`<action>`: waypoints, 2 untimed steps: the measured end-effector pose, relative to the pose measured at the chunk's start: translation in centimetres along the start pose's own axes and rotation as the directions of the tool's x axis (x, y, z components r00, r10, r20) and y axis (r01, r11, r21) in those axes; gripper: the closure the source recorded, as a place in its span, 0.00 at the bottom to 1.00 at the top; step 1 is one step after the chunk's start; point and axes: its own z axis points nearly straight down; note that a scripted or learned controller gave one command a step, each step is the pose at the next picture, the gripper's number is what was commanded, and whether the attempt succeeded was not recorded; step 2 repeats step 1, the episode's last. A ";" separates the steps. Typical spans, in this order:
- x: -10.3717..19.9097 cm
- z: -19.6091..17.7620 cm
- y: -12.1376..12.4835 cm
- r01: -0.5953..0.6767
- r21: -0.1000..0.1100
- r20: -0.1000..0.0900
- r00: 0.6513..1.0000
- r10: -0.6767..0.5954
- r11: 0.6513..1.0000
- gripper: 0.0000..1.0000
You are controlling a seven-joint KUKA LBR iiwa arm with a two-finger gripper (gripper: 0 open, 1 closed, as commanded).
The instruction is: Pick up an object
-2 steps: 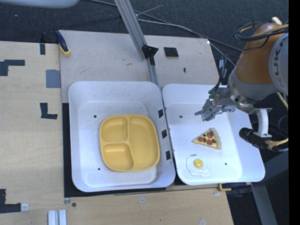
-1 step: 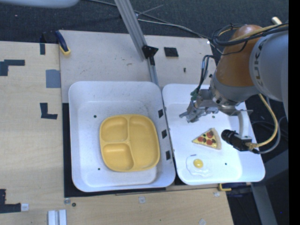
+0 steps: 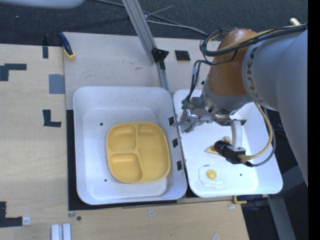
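gripper (image 3: pixel 186 120): hangs over the right bin (image 3: pixel 262 176) at its 9 o'clock side. I cannot tell if it is open or closed.
toy fried egg (image 3: pixel 211 176): lies flat at 6 o'clock in the right bin, apart from the gripper.
orange wedge (image 3: pixel 210 150): near the egg, at its 12 o'clock.
yellow plate (image 3: pixel 138 151): has three parts and sits in the left bin (image 3: pixel 90 134).

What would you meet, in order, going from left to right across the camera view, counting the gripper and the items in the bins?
yellow divided plate → gripper → toy fried egg
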 end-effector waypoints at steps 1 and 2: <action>5.7 -1.2 0.1 0.002 -0.002 0.000 1.000 -0.002 1.000 1.00; 5.7 -1.2 0.1 0.002 -0.002 0.000 1.000 -0.002 1.000 1.00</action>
